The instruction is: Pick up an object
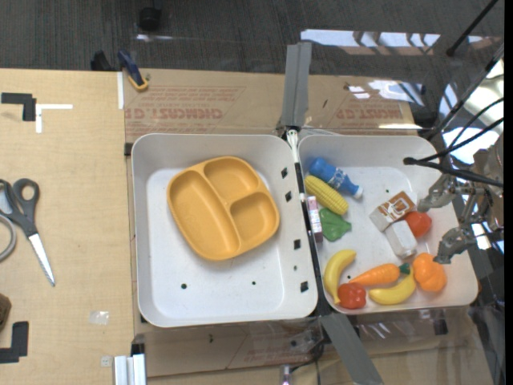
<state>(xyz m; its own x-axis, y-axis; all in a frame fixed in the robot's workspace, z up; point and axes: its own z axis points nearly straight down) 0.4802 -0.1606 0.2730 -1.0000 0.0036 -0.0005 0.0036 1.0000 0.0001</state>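
Toys: plastic food in the right bin [473, 283] — corn [327, 195], two bananas, carrot [374, 276], orange pepper [430, 273], blue bottle [334, 176].
Gripper [445, 219]: at the bin's right edge, fingers spread wide, gripping nothing.
Left bin [144, 239]: yellow divided plate [222, 207].

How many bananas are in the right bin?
2. One banana lies near the right bin's left wall, beside the carrot. The other banana lies at the front, under the carrot's tip. None seems hidden.

A robotics lab bench: wooden top [64, 215], scissors [30, 223], cardboard [208, 107], two white bins [144, 239].
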